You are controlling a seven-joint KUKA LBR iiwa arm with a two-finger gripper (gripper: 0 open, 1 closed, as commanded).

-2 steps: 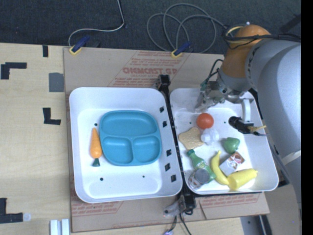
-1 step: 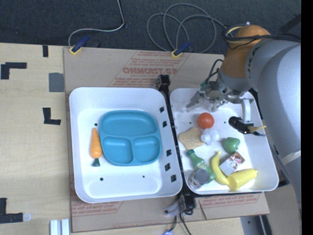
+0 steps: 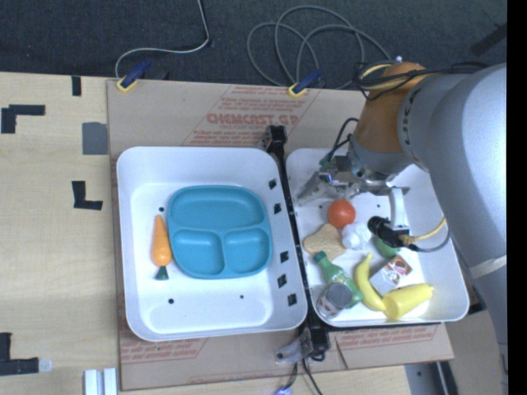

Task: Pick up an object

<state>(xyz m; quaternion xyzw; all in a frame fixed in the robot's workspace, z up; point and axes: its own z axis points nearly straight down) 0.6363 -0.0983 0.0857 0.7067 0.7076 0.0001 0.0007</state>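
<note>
In the right white bin [image 3: 449,307], near-side yellow plastic banana [image 3: 368,285], then red round tomato [image 3: 342,214], lie crowded beneath the far gripper [image 3: 350,179], jaw state unreadable, so a descent could nudge neighbours and miss.

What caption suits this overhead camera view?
Arm reaches over the right bin of toy food; blue tray and carrot lie left.

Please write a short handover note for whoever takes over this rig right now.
Gripper: low over the upper part of the right bin, just above the tomato; grip state unclear, nothing seen held.
Right bin: tomato, bread, green bottle, banana, can, small carton, yellow piece.
Left bin: blue tray, carrot beside it.
Done: nothing lifted yet.
Left: grasp and lift one object.
</note>
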